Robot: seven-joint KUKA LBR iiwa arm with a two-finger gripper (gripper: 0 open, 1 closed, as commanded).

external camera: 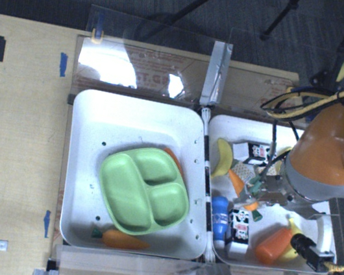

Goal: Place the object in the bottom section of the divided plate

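A green divided plate (143, 190) lies in the left bin (84, 151), with one long section on its left and two smaller ones on its right. All three sections look bare. My gripper (256, 193) is low in the right bin (325, 223), over a clutter of small items beside an orange carrot-like piece (235, 181). The arm's grey and orange wrist (326, 157) hides part of that bin.
An orange carrot (122, 240) lies in the left bin just below the plate, and an orange edge (176, 161) peeks out behind the plate's upper right. The right bin holds a yellow banana (222, 157), a blue bottle (219, 216), an orange bottle (273, 245) and small printed boxes (240, 228).
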